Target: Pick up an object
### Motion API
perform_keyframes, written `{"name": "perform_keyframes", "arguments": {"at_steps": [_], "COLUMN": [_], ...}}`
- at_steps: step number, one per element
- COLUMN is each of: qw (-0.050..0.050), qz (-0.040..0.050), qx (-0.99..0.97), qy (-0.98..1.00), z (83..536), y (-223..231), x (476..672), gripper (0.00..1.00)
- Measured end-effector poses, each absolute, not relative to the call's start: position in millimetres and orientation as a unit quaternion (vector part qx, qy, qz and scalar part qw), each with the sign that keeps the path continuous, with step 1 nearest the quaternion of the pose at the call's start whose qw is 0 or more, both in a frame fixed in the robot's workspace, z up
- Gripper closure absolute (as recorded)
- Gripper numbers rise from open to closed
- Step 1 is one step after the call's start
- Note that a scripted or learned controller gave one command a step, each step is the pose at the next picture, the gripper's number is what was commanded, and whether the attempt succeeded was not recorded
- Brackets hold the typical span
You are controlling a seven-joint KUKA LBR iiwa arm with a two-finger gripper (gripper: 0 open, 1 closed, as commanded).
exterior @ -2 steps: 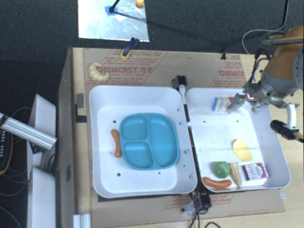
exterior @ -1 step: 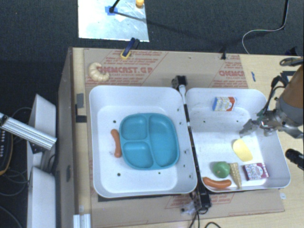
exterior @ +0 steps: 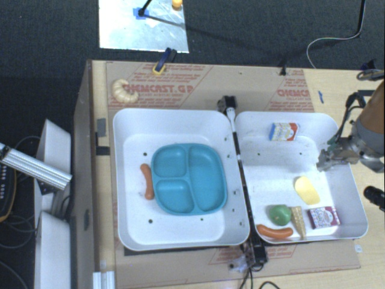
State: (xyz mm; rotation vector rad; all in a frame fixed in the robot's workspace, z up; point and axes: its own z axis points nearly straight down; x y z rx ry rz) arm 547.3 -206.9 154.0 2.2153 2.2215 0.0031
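Observation:
The right bin [exterior: 264, 161] holds a small white, blue and red packet [exterior: 283, 131] at the back, a yellow piece [exterior: 307, 190] mid-right, a green round item [exterior: 279, 214], a tan cone [exterior: 299, 221], a sausage [exterior: 275, 232] and a maroon box [exterior: 323, 217] along the front. My gripper [exterior: 329, 157] hangs at the right bin's right wall, above and right of the yellow piece. It is too small and blurred to read, and nothing shows in it.
The left bin [exterior: 129, 161] holds a blue divided plate [exterior: 187, 178] with a sausage [exterior: 147, 181] lying to its left. A cream curled item [exterior: 124, 90] and a blue-yellow tool [exterior: 163, 61] rest on the cardboard behind the bins.

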Motion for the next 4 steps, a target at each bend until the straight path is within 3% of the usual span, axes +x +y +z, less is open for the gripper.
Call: {"name": "perform_keyframes", "arguments": {"at_steps": [1, 2, 3, 4], "qw": [0.002, 0.002, 0.000, 0.001], "qz": [0.0009, 0.0009, -0.0003, 0.0008], "qx": [0.706, 0.706, 0.706, 0.705], "qy": [0.708, 0.709, 0.708, 0.709], "z": [153.9, 146.5, 85.4, 106.0], "y": [-206.8, -197.0, -206.6, -170.6], "x": [547.3, 642.6, 634.4, 669.4], "gripper": [0.00, 0.00, 0.00, 0.00]}}
